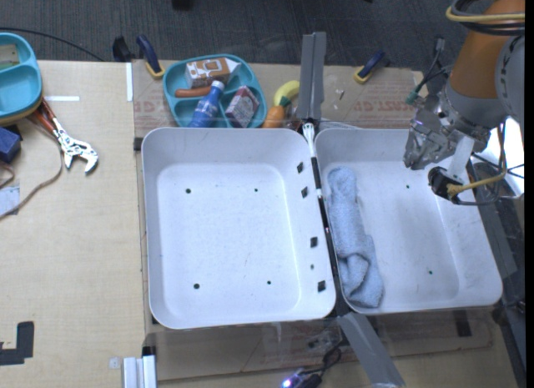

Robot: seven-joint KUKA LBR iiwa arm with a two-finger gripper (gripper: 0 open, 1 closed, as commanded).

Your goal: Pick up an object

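1. Cloth [352, 238], pale blue-grey and crumpled into a long strip, lies in the right bin [434, 282] along its left wall, running from near the back edge to the front corner.
2. Gripper [420, 151] hangs over the back right part of that bin, well apart from the cloth; whether its jaws are apart or together cannot be told, and nothing shows between them.
3. Arm [484, 61], grey with an orange band, enters from the right, with a yellow cable looped near the wrist.
4. Left bin [167, 236] sits just beside the right one, the two touching along a row of dark clips.
5. Behind the bins on the surface [67, 253] stands a blue tray [177, 94] holding a blue bottle [204, 104], a small box and other small items.
6. Wrench [73, 148] lies on the surface to the far left, near another blue tray [17, 78].
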